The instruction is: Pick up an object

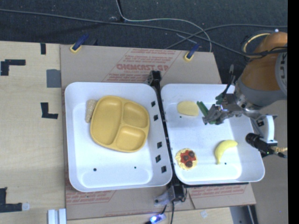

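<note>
In the right bin [243,174] lie a pale yellow oval piece [187,108] at the back left, a yellow banana [224,150] toward the front right, and a small round tart with red topping [186,158] at the front left. A thin green piece [202,108] lies just right of the oval piece. My gripper [213,117] hangs low over the bin's back middle, right of the oval piece and next to the green piece. I see nothing held between its fingers.
The left bin [79,162] holds a yellow divided plate [119,123] with a tan slice [89,110] tucked under its left edge. The arm's orange band [264,73] rises at the right. Black cables [154,17] run across the back.
</note>
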Tool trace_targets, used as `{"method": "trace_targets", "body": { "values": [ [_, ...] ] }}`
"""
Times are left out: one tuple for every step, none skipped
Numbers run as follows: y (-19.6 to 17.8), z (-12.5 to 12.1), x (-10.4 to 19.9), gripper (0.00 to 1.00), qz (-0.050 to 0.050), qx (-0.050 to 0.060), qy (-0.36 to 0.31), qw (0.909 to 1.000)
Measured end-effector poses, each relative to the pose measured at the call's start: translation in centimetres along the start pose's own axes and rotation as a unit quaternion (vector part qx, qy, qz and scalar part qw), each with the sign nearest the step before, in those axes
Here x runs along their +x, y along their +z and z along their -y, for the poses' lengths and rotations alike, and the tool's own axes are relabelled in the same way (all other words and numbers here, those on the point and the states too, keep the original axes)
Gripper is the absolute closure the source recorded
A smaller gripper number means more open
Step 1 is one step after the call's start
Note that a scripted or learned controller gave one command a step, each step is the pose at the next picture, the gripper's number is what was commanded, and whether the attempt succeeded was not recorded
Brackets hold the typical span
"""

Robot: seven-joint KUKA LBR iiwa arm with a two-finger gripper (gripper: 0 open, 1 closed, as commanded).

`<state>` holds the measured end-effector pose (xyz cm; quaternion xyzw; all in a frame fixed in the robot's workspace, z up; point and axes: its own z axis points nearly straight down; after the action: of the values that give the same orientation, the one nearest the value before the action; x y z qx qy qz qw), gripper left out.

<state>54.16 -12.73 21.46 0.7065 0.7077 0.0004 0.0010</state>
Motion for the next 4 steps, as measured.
{"method": "trace_targets", "body": {
  "values": [
    [-3.1,-0.1,0.0,1.00,0.000,0.000,0.000,1.0000],
    [-3.3,-0.7,6.0,1.00,-0.001,0.001,-0.002,1.0000],
    [-2.8,-1.7,10.8,1.00,0.000,0.002,-0.002,1.0000],
    [-1.2,-1.3,16.2,1.00,0.000,0.003,-0.002,1.0000]
  ]
}}
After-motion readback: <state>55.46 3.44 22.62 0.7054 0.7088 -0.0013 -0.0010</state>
